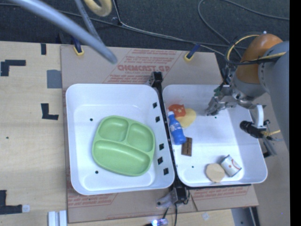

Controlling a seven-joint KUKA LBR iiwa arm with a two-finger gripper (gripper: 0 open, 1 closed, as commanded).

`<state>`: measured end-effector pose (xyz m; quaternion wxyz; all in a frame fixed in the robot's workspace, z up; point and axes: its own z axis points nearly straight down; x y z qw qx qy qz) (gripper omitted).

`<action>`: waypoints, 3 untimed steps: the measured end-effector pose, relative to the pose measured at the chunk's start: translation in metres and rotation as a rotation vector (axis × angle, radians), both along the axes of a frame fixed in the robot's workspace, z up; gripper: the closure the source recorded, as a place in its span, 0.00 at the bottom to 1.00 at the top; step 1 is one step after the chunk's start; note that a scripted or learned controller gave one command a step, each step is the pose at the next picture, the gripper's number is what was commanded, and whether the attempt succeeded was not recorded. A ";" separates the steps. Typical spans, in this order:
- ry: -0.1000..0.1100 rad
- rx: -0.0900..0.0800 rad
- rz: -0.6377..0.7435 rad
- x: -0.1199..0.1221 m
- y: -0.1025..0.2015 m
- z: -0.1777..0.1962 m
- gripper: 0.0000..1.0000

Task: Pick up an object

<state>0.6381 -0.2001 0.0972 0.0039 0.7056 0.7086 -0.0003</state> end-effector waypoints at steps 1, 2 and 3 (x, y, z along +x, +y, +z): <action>0.000 0.004 -0.003 0.000 0.000 0.064 1.00; 0.002 0.005 -0.002 -0.006 0.006 0.112 1.00; 0.005 0.006 -0.003 -0.006 0.007 0.116 1.00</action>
